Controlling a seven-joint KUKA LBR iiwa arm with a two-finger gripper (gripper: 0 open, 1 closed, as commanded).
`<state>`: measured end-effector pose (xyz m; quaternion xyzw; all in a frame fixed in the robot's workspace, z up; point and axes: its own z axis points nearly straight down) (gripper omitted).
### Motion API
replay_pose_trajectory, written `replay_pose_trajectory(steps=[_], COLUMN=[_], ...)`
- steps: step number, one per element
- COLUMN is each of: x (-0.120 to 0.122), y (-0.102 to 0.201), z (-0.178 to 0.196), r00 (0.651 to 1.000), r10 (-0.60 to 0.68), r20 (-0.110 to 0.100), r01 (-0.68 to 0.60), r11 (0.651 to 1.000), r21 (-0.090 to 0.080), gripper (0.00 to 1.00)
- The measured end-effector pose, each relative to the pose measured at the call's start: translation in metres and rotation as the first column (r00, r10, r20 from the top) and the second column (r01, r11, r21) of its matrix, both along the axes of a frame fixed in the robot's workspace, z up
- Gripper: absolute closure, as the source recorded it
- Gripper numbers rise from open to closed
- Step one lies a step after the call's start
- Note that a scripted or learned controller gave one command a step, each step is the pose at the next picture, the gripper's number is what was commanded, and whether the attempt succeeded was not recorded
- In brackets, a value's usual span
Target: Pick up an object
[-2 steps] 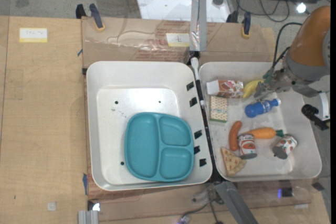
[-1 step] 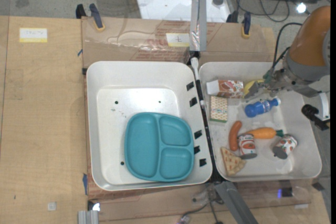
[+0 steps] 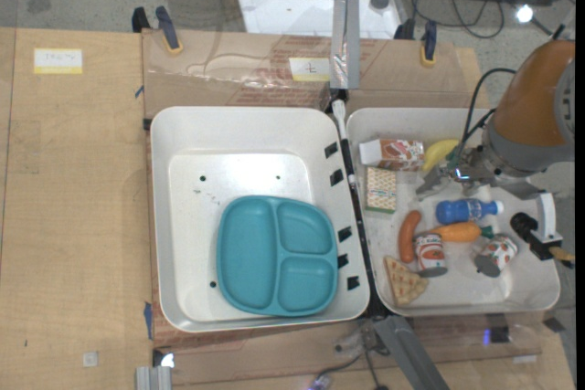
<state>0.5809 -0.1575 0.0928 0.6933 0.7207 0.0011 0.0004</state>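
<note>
Tray [image 3: 276,257] in left bin [image 3: 174,196]; food items in right bin [image 3: 535,292].

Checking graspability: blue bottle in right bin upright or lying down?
Lying down. The blue bottle rests on its side, white cap pointing right, above the carrot.

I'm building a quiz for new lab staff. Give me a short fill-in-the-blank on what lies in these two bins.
1. The teal tray has ___ compartments.
2. The tray lies in the ___ bin.
3. The bottle lying on its side is ___ in colour.
4. The banana lies in the ___ bin.

Missing words: three; left; blue; right
</note>
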Motion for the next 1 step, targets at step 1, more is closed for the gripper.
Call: replay_pose_trajectory(steps=[1], x=[-0.0812], y=[-0.0096], z=[0.0], r00=[0.999], r10=[0.034], r20=[0.0], r01=[-0.034], r11=[0.999], r21=[-0.002], gripper=[0.0])
